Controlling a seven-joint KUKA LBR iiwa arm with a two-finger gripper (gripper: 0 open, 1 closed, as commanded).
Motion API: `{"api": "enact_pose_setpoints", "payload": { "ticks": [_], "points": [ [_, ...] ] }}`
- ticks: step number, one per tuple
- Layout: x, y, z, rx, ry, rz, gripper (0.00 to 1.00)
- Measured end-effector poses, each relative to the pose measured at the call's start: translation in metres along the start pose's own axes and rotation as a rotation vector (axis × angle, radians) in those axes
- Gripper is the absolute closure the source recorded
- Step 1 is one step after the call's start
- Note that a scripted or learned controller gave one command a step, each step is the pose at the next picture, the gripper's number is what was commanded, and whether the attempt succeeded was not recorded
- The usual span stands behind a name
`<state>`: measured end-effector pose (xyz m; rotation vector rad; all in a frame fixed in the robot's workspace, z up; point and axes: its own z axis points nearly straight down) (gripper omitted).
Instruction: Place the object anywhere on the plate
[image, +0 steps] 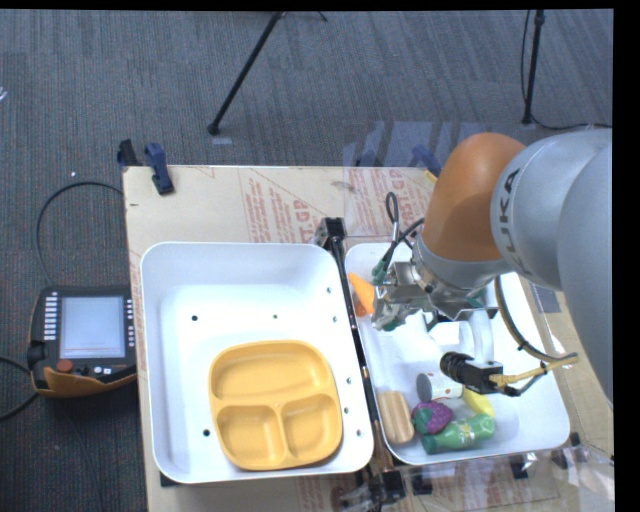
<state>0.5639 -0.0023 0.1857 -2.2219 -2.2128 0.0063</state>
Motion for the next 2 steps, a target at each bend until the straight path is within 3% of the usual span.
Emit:
{"api": "enact_pose_setpoints", "payload": {
  "ticks": [1, 2],
  "points": [
    [0.0587, -0.0750, -0.0442, 0.001, 0.002, 0.111, 1.00],
    [0.0578, -0.0752, -0.0432, 0.003, -0.001, 0.112, 0.00]
  ]
}}
